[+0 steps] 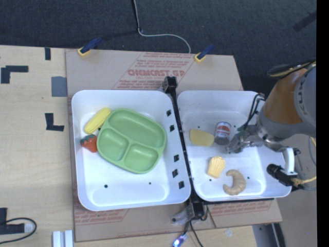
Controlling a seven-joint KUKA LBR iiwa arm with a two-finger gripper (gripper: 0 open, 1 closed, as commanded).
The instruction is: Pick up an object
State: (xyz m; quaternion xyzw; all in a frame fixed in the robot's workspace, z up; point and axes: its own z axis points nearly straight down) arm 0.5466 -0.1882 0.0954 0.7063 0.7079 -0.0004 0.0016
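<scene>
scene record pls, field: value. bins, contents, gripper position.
left bin: green divided tray, corn cob, red item at the tray's left edge
right bin: small can, yellow wedge, small yellow piece, croissant
gripper: low in the right bin, just right of the small can
held: nothing visibly grasped
arm entry: from the right

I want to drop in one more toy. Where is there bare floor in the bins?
Left bin: free along the near edge, below the green tray. Right bin: free along the far edge; crowded around the can, gripper and croissant.
</scene>
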